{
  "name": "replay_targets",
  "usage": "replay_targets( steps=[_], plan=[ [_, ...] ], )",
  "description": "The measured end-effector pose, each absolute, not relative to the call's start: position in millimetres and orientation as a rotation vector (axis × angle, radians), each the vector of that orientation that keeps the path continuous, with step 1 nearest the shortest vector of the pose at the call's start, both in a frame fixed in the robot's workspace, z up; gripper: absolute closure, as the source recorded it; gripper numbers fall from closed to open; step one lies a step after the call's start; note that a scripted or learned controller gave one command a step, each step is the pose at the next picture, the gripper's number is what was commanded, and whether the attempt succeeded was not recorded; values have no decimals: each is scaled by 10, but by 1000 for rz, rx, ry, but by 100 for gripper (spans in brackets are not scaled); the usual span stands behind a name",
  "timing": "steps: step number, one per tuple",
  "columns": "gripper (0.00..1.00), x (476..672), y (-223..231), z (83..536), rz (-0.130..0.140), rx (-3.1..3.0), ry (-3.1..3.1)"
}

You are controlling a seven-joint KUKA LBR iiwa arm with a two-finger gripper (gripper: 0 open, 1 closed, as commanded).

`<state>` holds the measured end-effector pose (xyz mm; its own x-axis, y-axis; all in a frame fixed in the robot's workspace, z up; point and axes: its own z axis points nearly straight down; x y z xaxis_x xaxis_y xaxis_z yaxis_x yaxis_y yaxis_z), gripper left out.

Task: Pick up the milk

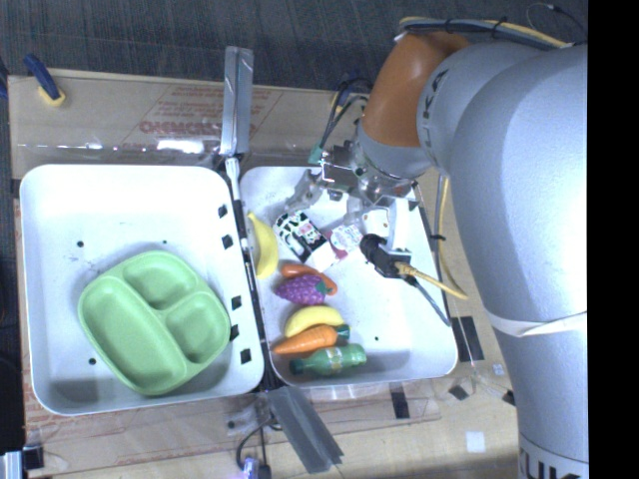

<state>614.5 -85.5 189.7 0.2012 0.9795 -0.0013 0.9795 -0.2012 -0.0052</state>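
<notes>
Arm comes in from the right, wrist over the far end of the right bin (429, 362), gripper (344, 213) low among the toys there. Milk looks like the small white carton with black patches (298, 232), lying tilted near the bin's far-left part, just left of the gripper. A second small white-and-pink carton (343, 241) sits right under the gripper, touching or nearly touching it, so which one it's aimed at isn't obvious. Can't tell how far the claw is open or if it has anything: wrist hardware and cables blur the tips.

Clutter is packed along the bin's left side, probably just where it got dumped:
- banana (264, 245) against the divider wall, just beside the milk
- grapes (305, 288) right below the milk, small carrot (300, 270) wedged between
- lemon-ish yellow piece (314, 318), bigger carrot (306, 341), green bottle (328, 360) toward the near end, well clear

Left bin (50, 198) holds a green divided plate (153, 319), irrelevant here.

Judgement: banana and pink carton flank the milk tightly, fingers may snag one of them; tilted carton could slip
</notes>
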Motion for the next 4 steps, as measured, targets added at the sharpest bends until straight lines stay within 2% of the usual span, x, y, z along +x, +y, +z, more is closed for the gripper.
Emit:
replay_targets(
  steps=[1,2,3,4],
  plan=[
    [0,6256,-1078,970,-9,-2442,-1983],
    [100,6262,-1083,1055,-6,-2438,-1987],
    [100,6202,-1413,986,-15,-2531,-1867],
    [100,6202,-702,2223,7,-2485,-1916]
  ],
)
